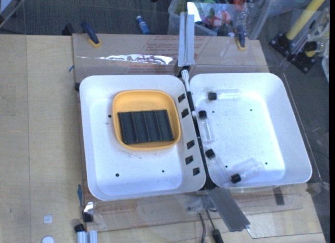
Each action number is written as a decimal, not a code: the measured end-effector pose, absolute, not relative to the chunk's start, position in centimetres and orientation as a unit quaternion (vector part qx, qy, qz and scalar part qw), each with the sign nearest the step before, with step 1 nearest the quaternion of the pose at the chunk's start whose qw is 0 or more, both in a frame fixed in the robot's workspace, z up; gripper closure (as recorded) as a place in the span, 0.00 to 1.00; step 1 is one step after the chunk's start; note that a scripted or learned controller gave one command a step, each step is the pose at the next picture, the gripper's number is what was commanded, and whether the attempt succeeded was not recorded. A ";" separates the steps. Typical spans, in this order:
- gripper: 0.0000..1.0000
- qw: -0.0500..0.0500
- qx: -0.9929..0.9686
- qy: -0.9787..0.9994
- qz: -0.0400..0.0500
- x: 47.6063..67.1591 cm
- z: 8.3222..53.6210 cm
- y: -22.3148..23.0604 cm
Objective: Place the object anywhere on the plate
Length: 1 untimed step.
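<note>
The wooden bench [36, 132] carries two shallow white bins side by side, their inner rims meeting along a row of black clips. The left bin [99, 181] holds a yellow plate [144, 96], square with rounded corners, set toward the bin's back half and roughly midway between its side walls.

On that plate lies the task's object, a dark grey ribbed block [145, 126], flat, with its grooves running front to back. It covers most of the plate's floor and sits nearer the plate's front edge, wholly inside the rim.

The right bin [272, 126] holds three clear vials with black caps. One vial [224, 96] lies near the back left corner, another [205, 126] lies along the left wall, and a third [246, 169] lies near the front edge, tilted toward the front left corner.

Whether the gripper is apart or together cannot be told.
</note>
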<state>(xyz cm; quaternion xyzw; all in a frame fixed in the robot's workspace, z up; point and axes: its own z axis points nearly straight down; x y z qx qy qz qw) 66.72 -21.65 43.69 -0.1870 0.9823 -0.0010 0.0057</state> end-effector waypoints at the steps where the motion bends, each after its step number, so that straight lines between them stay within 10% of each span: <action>1: 1.00 0.006 -0.306 0.952 -0.001 66.8 43.7 -22.2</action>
